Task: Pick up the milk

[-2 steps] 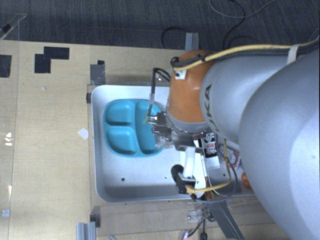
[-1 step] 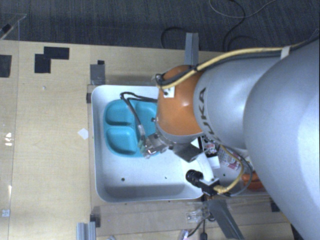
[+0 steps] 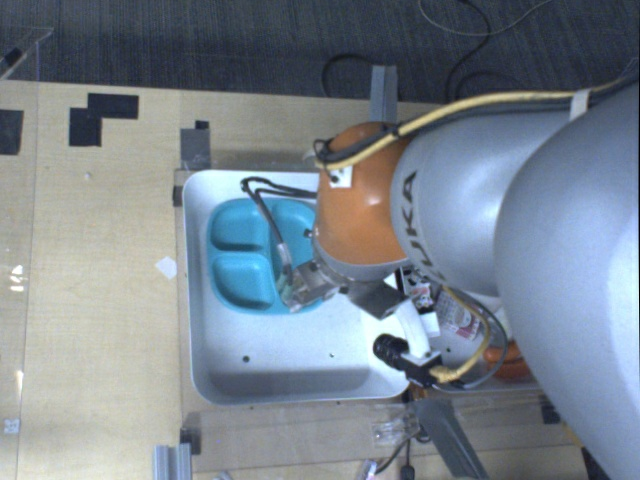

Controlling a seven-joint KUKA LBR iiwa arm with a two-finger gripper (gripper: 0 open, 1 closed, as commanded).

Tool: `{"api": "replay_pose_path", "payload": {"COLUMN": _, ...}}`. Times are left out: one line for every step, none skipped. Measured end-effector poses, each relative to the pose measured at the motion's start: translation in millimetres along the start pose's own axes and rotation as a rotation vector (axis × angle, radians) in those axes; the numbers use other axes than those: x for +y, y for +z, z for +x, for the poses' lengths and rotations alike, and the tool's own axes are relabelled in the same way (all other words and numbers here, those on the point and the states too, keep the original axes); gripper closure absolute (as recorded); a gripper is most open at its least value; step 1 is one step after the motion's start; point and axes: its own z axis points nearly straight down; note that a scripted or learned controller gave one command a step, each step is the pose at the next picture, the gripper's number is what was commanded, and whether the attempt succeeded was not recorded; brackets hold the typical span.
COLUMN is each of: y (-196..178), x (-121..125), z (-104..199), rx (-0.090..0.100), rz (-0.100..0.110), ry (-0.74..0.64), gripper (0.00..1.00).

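Bench (image 3: pixel 100 268) on the left is bare wood with a few black markers, nothing relevant to the pick.

Left bin (image 3: pixel 260 368): a blue two-pocket dish (image 3: pixel 240 253) sits in its upper half, flat on the floor and close to the far wall. The rest of the floor is open white, so nothing there needs clearing.

Gripper (image 3: pixel 297 290) is at the dish's lower-right corner, low over or touching its rim, I can't tell which. Jaw state: can't tell, the tip is a small blurred cluster from this angle, and I see nothing held in it. A black cable (image 3: pixel 262 203) loops from the wrist out over the dish, slack enough to follow the reach.

Arm (image 3: pixel 500 218) comes in from the right and folds steeply down. The orange band (image 3: pixel 360 208) sits nearly above the gripper, so the wrist points roughly straight down (a top-down pick pose, I'd say). Its bulk covers the right side of the bench.

Milk (image 3: pixel 447 316): my best guess is the white piece with red print poking out under the arm, right of the left bin's edge. It's too occluded to confirm. If so, it is well apart from the gripper, which is over the wrong spot.

Further right, an orange item (image 3: pixel 512 360) peeks out under the arm; I can't identify it.
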Motion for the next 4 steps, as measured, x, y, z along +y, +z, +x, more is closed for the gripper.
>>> {"api": "replay_pose_path", "payload": {"y": 9.8, "x": 13.1, "z": 45.5, "rx": 0.0, "rz": 0.004, "ry": -0.162, "gripper": 1.0}}
{"api": "replay_pose_path", "payload": {"y": -1.2, "x": 14.7, "z": 44.8, "rx": 0.0, "rz": 0.0, "ry": -0.161, "gripper": 1.0}}
{"api": "replay_pose_path", "payload": {"y": -12.1, "x": 16.3, "z": 44.2, "rx": 0.001, "rz": -0.004, "ry": -0.16, "gripper": 1.0}}
{"api": "replay_pose_path", "payload": {"y": 60.2, "x": 13.6, "z": 47.6, "rx": 0.0, "rz": 0.005, "ry": -0.275, "gripper": 1.0}}
